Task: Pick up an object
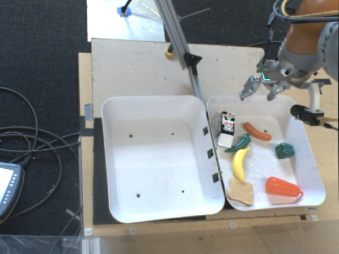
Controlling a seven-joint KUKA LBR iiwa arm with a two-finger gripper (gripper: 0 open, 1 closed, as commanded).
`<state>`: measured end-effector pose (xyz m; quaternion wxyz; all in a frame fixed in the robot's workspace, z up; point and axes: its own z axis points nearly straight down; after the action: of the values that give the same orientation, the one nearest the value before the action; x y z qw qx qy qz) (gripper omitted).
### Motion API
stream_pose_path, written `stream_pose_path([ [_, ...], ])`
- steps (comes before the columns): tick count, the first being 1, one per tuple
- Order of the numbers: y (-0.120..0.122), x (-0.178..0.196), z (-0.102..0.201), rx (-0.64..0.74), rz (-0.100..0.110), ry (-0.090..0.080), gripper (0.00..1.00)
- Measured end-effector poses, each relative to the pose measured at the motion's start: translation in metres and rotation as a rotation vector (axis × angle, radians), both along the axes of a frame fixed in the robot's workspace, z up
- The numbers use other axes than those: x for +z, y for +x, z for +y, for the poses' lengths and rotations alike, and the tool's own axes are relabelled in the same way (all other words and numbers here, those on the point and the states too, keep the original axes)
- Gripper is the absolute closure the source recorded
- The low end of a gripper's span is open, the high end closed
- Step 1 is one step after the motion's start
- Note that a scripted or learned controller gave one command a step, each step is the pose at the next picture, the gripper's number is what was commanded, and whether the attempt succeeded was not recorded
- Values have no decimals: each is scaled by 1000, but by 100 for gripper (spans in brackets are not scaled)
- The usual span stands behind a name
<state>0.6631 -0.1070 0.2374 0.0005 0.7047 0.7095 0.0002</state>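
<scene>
The gripper (261, 90) hangs above the far rim of the right bin (312, 163), fingers spread and apparently empty, probably staged for a descent toward the sausage (257, 132), pepper (238, 143) and banana (240, 163) lying loose below.

My arm (310, 33) reached in from the right, wrist bent downward, and my gripper (260, 90) hung with its fingers spread apart, holding nothing.

Bright, even overhead light; soft shadows inside the white bins (159, 102); mild glare on the pale bench (137, 67); slightly soft focus.
</scene>
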Motion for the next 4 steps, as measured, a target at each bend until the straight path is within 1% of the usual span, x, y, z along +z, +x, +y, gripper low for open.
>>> stream_pose_path([
  [1,8,-45,2,0,2,0,0],
  [2,1,-103,8,-1,5,1,0],
  [3,7,-124,9,0,-16,0,0],
  [4,7,-114,9,1,-19,0,100],
])
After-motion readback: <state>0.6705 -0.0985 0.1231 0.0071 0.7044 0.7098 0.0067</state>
